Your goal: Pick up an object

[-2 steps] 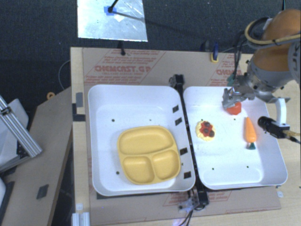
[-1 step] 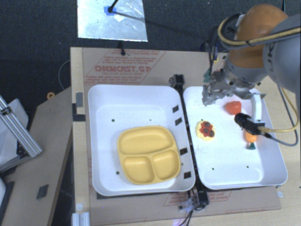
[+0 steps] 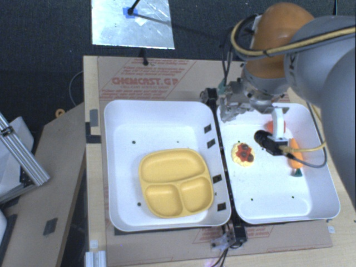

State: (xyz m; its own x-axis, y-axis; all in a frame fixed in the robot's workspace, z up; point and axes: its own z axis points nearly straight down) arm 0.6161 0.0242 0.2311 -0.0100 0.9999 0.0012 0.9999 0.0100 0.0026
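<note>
We see gripper (image 3: 232, 111) above right bin (image 3: 278, 196) far-left corner; pizza toy (image 3: 243, 153) near, toward camera. Grip state: cannot tell.

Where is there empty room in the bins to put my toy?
The near half of the right bin, in front of the pizza and carrot. Also the back strip of the left bin, behind the yellow plate. It is crowded around the hand.

Two white bins (image 3: 128, 132) (image 3: 278, 199), one yellow tray (image 3: 176, 181), one toy pizza (image 3: 243, 153), one carrot (image 3: 296, 157).
</note>
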